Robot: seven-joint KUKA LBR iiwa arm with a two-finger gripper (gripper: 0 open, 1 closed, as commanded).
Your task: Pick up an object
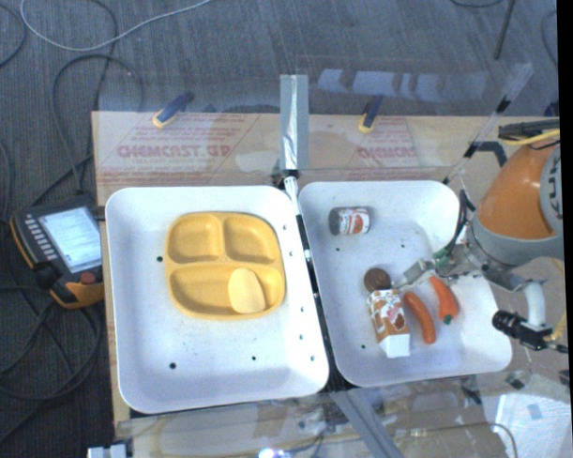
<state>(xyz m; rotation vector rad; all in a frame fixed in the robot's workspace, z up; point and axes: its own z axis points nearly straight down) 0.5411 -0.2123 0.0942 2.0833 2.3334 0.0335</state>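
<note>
The right bin [426,204] holds several small objects. A small can [350,221] lies on its side near the bin's back left. A brown round piece [376,279] sits mid-bin, with a red and white carton [390,321] just in front of it. A red sausage [421,316] and an orange carrot-like piece [446,299] lie to the carton's right. My gripper [427,264] reaches in from the right, low over the bin, just behind the sausage and carrot and to the right of the brown piece. Nothing visibly sits in it.
The left bin [140,341] bears a yellow divided tray [221,244] with a pale yellow oval piece [246,290] in its front right compartment. A handheld pendant [62,242] lies left of the bench. The arm's orange band [515,201] hangs over the right bin's right edge.
</note>
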